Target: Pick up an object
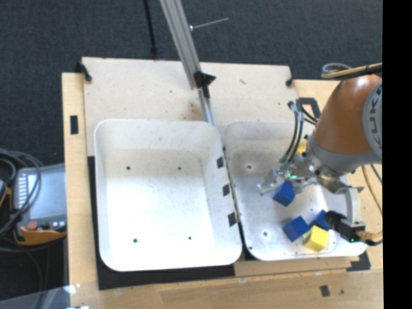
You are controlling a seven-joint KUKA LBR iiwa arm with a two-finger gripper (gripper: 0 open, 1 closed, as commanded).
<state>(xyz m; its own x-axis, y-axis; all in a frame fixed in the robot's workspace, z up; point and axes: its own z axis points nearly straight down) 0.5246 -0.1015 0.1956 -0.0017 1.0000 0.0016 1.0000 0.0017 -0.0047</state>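
1. The grey-and-orange arm (344,124) reaches over the right bin (248,147).
2. The left bin (161,192) sits beside the right bin.
3. The gripper (283,184) — fingers pinching a blue cube (284,194) — hangs over the right bin's middle.
4. A second blue cube (295,228) and a yellow cube (316,239) lie at that bin's near corner — close together.

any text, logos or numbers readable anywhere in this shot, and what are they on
"KU": grey letters on the arm's orange band, cut off at the frame's right edge; the rest of the word is out of frame.
The handheld control unit at the bench's left has a screen and buttons, but any marks on them are too blurred to read.
No readable marks on the blocks or on the bins.
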